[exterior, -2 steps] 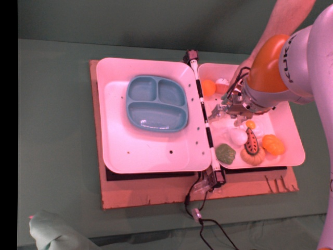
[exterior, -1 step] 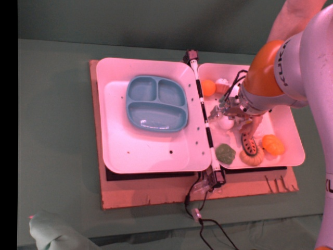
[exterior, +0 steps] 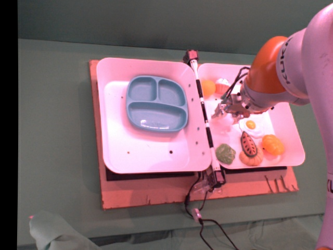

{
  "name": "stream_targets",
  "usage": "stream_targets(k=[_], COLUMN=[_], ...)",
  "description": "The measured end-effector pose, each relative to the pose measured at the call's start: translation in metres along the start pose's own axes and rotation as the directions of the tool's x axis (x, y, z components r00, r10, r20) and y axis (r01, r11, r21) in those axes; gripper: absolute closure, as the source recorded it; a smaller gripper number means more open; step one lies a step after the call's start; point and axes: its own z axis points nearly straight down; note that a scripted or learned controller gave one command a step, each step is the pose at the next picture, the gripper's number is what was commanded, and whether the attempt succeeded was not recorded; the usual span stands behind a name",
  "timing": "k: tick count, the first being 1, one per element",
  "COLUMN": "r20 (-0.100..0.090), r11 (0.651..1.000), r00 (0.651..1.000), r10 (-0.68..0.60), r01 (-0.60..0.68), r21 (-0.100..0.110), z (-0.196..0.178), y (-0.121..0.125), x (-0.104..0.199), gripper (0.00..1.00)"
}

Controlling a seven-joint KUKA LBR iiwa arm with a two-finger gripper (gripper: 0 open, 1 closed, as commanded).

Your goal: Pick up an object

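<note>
Fried-egg toy [exterior: 251, 125] lies flat in right bin [exterior: 291, 139], just beside and toward the camera from gripper [exterior: 225, 110]; roundish, no clear long axis or heading. Watermelon slice [exterior: 249, 144] sits next outward, long axis running toward the camera. Gripper hangs low over the bin's left part; opening and contents cannot be told.

Left bin [exterior: 151, 158]: a blue divided plate [exterior: 157, 103] with three compartments lies flat in the far half. A black-and-white striped rod [exterior: 204, 111] runs near-to-far along the seam between the bins, with a red-and-black block [exterior: 191, 54] at its far end. An orange-brown board [exterior: 156, 191] lies under both bins on the green tabletop [exterior: 52, 139]. Black cables [exterior: 200, 217] trail from the near edge. A green cloth [exterior: 52, 233] is bunched at the near left corner.
</note>
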Motion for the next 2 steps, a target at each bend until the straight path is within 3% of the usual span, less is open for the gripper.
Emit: stream_targets(k=[2], r20=[-0.006], r11=[1.000], r00=[1.000], r10=[-0.005], r01=[0.005], r21=[0.013], z=[-0.109], y=[0.005], x=[-0.016], gripper=[1.00])
